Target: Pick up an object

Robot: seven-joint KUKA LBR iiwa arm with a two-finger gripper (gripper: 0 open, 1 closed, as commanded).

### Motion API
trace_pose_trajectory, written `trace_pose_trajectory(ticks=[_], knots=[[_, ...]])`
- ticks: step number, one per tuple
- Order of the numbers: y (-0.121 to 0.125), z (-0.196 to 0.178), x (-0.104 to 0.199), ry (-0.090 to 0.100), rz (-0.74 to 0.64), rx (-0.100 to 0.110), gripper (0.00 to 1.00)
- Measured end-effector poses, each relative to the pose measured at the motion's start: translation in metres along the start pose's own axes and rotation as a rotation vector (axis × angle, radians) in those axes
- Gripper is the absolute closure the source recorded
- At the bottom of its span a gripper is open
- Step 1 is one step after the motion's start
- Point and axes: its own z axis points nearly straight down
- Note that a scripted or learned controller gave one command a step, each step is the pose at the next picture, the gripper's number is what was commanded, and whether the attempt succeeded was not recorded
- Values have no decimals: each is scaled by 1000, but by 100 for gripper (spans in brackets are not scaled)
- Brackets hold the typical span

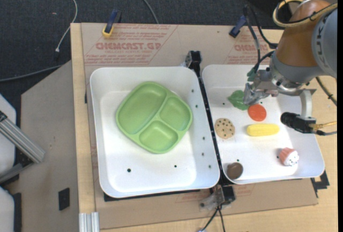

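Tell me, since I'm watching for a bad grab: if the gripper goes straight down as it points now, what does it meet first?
Probably the green item directly under the gripper in the right bin; the orange piece sits just beside that line. Depth is unclear.

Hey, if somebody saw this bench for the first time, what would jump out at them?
Probably the big green divided plate lying alone in the left bin. Then the arm's end effector, low in the right bin over a green leafy item, with an orange round piece, a yellow corn-like piece and a cookie nearby.
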Motion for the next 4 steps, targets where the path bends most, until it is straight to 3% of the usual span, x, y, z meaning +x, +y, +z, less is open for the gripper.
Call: trace_pose_trajectory(ticks=[1, 2, 4], knots=[[7, -61, -6, -1, 0, -3, 100], [8, -60, -6, 0, 0, 4, 100], [-34, -68, 96, 5, -5, 11, 100]])
